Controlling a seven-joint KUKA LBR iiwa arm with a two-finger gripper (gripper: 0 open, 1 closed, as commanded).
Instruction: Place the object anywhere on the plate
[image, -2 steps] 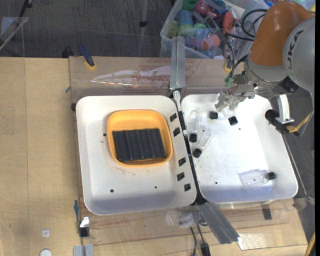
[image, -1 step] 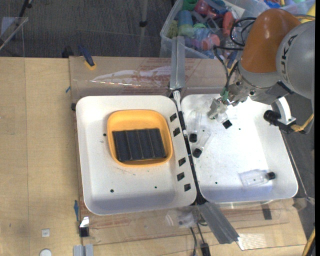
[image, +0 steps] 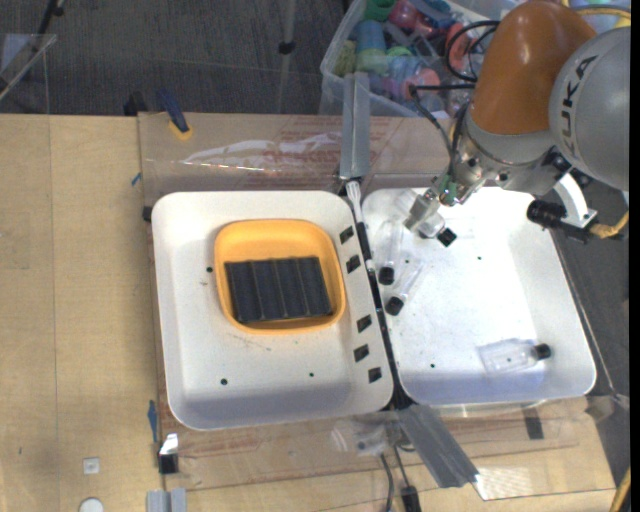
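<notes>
End effector (image: 432, 222) low over right bin (image: 520, 250), fingers blurred, grip state impossible to tell. Clear bottle (image: 510, 355) (hard to make out against white) lying near that bin's front corner. Orange plate (image: 280, 240) in left bin (image: 180, 330), holding dark ridged block (image: 278, 289). Wooden desk (image: 70, 300); cluttered crate (image: 400, 50) behind, cut off.

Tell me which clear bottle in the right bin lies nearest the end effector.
The bottle at the bin's left side, by the divider, just below-left of the end effector. The other bottle lies far off in the near right corner.
</notes>
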